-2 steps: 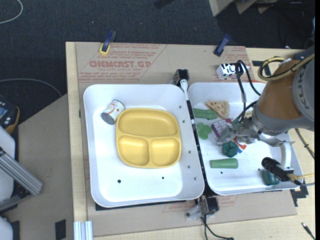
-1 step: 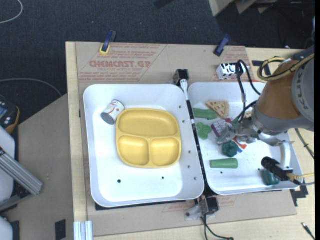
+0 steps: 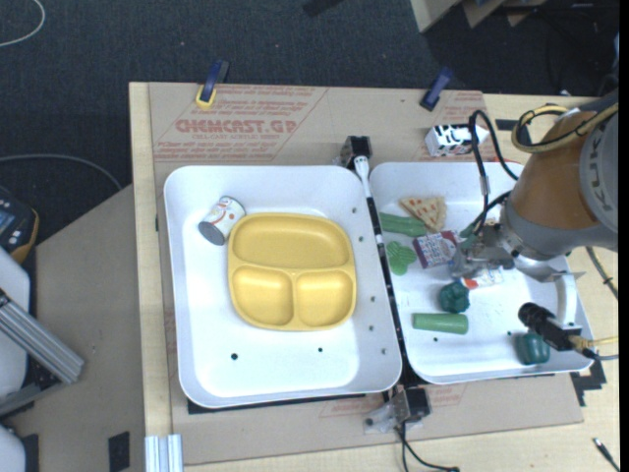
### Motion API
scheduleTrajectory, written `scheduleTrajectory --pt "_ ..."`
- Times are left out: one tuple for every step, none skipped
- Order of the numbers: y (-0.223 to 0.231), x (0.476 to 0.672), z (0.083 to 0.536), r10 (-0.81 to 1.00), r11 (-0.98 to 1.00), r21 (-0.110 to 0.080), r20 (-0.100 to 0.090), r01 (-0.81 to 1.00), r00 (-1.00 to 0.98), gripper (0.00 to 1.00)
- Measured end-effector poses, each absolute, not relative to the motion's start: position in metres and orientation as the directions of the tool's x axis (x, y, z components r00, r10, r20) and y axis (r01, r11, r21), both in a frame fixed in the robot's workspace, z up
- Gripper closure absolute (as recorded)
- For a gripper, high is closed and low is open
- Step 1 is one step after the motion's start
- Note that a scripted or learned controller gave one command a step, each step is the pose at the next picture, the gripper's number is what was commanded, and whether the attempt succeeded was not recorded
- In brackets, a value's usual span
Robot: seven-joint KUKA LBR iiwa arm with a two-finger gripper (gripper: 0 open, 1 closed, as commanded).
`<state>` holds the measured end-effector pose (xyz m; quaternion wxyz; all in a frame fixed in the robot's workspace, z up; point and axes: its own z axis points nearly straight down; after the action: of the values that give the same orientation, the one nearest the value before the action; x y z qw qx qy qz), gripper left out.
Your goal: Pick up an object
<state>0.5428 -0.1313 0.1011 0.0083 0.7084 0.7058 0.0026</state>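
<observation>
Nearest the camera, the left bin (image 3: pixel 197 362) carries a yellow divided tray (image 3: pixel 291 269) with a small tipped cup (image 3: pixel 221 218) at its far-left corner. Right bin (image 3: pixel 462 364) holds the loose pieces: green cylinder (image 3: pixel 439 323), dark teal lump (image 3: pixel 453 297), cracker-like wedge (image 3: pixel 424 208), purple-wrapped packet (image 3: pixel 432 250). Gripper (image 3: pixel 476 262) sits low among them, beside the packet and just above the teal lump; cannot tell its opening. Nothing visibly lifted, so the pick looks not yet done. Bins rest on a cardboard-covered bench (image 3: pixel 246 121); dark carpet (image 3: pixel 147 18) beyond.
</observation>
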Motion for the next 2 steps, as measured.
scheduleTrajectory --pt "-0.127 0.541 0.145 1.000 0.001 0.005 -0.002 1.000 -0.001 1.00" --pt "-0.128 0.537 0.190 1.000 0.001 0.006 -0.002 1.000 -0.001 1.00"
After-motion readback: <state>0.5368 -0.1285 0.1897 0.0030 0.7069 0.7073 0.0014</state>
